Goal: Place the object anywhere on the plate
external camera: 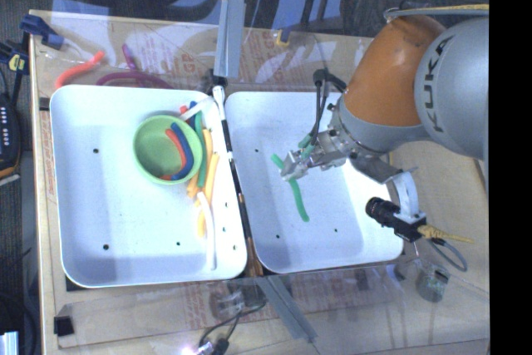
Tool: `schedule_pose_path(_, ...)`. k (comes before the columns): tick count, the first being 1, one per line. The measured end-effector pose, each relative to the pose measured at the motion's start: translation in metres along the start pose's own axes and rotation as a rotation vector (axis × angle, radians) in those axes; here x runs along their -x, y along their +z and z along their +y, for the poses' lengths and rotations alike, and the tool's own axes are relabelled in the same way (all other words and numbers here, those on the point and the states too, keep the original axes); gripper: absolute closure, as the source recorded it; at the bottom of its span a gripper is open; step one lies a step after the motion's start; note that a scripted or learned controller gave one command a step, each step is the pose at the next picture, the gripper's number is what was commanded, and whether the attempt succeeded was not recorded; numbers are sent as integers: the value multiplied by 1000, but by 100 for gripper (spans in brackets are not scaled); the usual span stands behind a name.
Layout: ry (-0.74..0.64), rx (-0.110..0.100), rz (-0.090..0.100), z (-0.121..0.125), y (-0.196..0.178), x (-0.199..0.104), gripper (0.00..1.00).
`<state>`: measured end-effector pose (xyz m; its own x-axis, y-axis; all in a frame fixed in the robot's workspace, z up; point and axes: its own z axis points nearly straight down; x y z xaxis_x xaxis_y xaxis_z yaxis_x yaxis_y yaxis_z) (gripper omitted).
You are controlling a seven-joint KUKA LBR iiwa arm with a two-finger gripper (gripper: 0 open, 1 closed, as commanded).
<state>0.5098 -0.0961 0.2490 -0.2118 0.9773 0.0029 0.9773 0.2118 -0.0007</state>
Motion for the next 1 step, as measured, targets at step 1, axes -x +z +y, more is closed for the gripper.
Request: schedule_pose_path(1,0,0,0,0,0,0,0)
